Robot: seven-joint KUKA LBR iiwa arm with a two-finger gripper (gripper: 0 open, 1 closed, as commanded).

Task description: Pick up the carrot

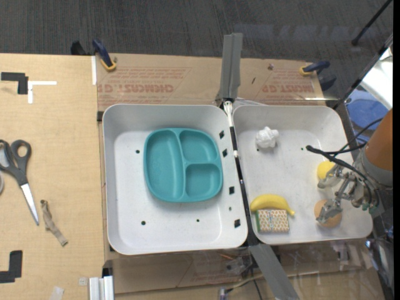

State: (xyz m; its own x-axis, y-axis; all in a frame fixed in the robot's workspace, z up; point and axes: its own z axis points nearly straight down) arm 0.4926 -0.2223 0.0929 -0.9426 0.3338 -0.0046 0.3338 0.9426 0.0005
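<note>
Orange carrot (pixel 329 215) sits near the front right corner of the right bin (pixel 289 170). The end effector (pixel 340 194) is right over it, maybe touching, too cluttered to say. Honestly can't tell if it's clenched or released either. Same bin has a banana (pixel 272 202) with a patterned block (pixel 273 221) right against it, a lemon (pixel 325 169) and a crumpled white wad (pixel 267 137). Teal divided plate (pixel 184 165) sits in the left bin (pixel 125 230).

- Bins (pixel 125 230): white plastic, smooth, faint sheen.
- Tray (pixel 184 165): teal plastic, smooth, matt.
- Bench (pixel 50 167): pale wood, matt.
- Cardboard (pixel 150 80): brown, printed, matt.
- Scissors (pixel 22 174): metal blades, grey handles.
- Banana (pixel 272 202): yellow, smooth.
</note>
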